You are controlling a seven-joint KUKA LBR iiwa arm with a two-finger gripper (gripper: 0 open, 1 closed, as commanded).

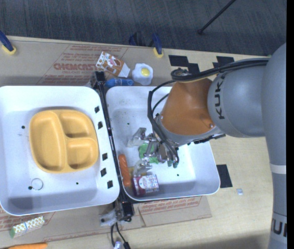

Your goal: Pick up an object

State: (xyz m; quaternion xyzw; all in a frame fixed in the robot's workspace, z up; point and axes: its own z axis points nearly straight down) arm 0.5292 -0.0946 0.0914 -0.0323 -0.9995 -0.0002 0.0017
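My gripper (pixel 147 150) reaches down into the right bin (pixel 201 162), under the orange band of the arm. Its metal fingers (pixel 139 137) stand spread around a small green object (pixel 145 149) in the middle of the bin. Whether the fingers touch the green object I cannot tell. Next to the bin's left wall lies an orange carrot (pixel 123 169). A dark red packet (pixel 146 184) sits near the front wall, just below the gripper.
The left bin (pixel 7 139) holds a yellow divided tray (pixel 64 139). Behind the bins on the cardboard lie a small printed carton (pixel 108 63), a blue item (pixel 119 81) and a white-and-yellow egg-like item (pixel 143 72). A candy wrapper (pixel 26 226) lies at the front left.
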